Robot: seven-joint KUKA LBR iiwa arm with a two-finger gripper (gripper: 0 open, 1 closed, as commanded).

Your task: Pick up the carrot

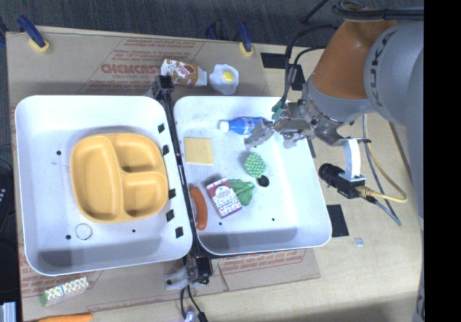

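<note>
Evidently on approach, the hand (pixel 268 133) hovers open and empty above the right bin (pixel 306 230), needing to find the carrot.

Place: robot lab
Signs: grey arm (pixel 392 61), cables (pixel 382 184), clamped cardboard (pixel 137 61) on surface (pixel 374 263), two white bins (pixel 43 126)

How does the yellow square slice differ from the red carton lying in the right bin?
The yellow square slice is flat, plain and one colour; the red carton is a thicker box with printed sides. The slice lies nearly square to the bin walls, near the left wall mid-bin; the carton sits turned at an angle, nearer the front, touching a green leafy piece. Both rest on the right bin floor, apart from the end effector.
</note>
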